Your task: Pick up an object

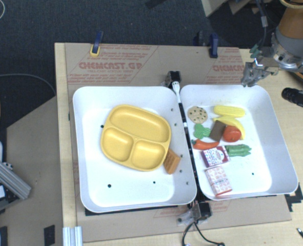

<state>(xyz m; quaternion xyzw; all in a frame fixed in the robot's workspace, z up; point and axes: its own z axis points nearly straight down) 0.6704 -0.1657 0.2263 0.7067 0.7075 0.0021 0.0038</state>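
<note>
A dark carpeted floor surrounds a bench (pixel 141 60) topped with brown cardboard-like sheeting printed in red letters, held at the far edge by two clamps, a yellow one (pixel 95 47) and a blue one (pixel 213 44). On it sit two shallow white bins side by side. The left bin (pixel 89 188) holds a yellow divided plate (pixel 136 137) with three compartments, lying a little askew, and a small brown wedge (pixel 172 162) that touches the plate's near right corner.

The right bin (pixel 274 152) carries a cluster of small toy foods toward its left half — a round cookie (pixel 197 114), a yellow corn cob (pixel 229 110), a banana (pixel 234 122) just under it, a brown block (pixel 218 130), a red tomato (pixel 232 134), a leafy green piece (pixel 201 132), an orange-red pepper (pixel 206 144), a green pod (pixel 238 149) and two red-and-white packets (pixel 214 156) (pixel 218 180), one nearer the front. These lie close together, several touching.

The arm comes in from the upper right, and its gripper (pixel 251 78) hangs over the far rim of the right bin, well apart from the toy foods — nothing shows between its fingers, and how far they are spread I cannot tell from here
</note>
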